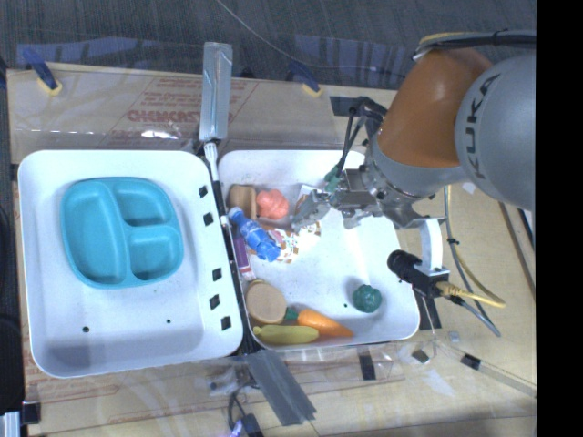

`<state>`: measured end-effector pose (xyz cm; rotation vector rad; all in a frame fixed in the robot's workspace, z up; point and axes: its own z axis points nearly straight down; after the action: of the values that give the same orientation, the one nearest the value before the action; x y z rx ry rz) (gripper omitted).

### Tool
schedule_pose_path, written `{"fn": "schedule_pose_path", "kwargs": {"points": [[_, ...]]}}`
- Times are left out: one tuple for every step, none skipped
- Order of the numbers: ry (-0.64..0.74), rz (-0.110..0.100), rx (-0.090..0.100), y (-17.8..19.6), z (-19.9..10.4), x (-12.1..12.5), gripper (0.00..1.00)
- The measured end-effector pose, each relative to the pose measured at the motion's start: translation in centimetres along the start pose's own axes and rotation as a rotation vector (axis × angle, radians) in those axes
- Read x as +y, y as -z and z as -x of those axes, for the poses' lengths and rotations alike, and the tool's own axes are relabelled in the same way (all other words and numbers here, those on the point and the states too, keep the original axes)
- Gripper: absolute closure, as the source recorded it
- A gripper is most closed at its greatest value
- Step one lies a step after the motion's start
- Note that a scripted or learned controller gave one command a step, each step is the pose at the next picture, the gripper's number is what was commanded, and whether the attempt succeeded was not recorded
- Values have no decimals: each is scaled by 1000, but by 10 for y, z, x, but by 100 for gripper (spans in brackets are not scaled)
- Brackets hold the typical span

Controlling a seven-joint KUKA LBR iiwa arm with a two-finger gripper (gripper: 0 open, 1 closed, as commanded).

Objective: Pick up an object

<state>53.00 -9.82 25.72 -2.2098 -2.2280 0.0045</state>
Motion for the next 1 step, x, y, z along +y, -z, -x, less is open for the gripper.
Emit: {"fn": "schedule_pose_path", "kwargs": {"points": [[194,-3,1,-82,-4,21,0]]}}
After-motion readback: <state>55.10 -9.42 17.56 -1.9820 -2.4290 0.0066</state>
